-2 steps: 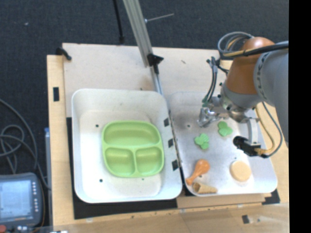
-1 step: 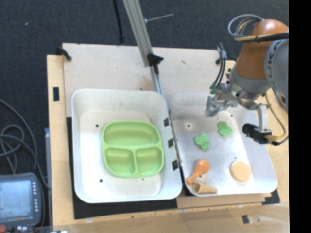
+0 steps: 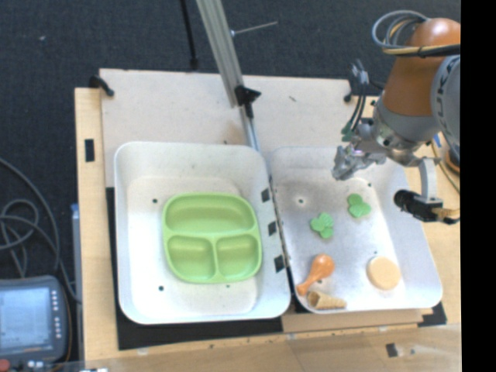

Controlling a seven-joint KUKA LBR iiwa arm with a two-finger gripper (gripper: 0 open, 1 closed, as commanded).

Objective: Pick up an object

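The pincer (image 3: 346,166) hangs over the far end of the right bin (image 3: 411,242), near its back rim, on the grey arm (image 3: 407,91) with its orange band. From here I cannot tell how it is set, and I see nothing in it. No object touches it.

The objects all lie in the right bin. 2 green pieces sit nearest the pincer: one (image 3: 358,206) just below it, the other (image 3: 322,224) a little further left and forward. An orange piece (image 3: 319,269) lies toward the front left, with a tan cone (image 3: 328,301) just beside it against the front rim. A pale round disc (image 3: 383,273) rests at the front right, well apart from the green pieces.

The left bin (image 3: 139,208) holds a green tray (image 3: 211,237) with 3 compartments. Both bins sit side by side on a pale wooden worktop (image 3: 170,103). A metal pole (image 3: 221,37) slants up from between them. The floor (image 3: 46,45) around is dark carpet, with cables (image 3: 23,208) and a small screen (image 3: 27,316) at the left.
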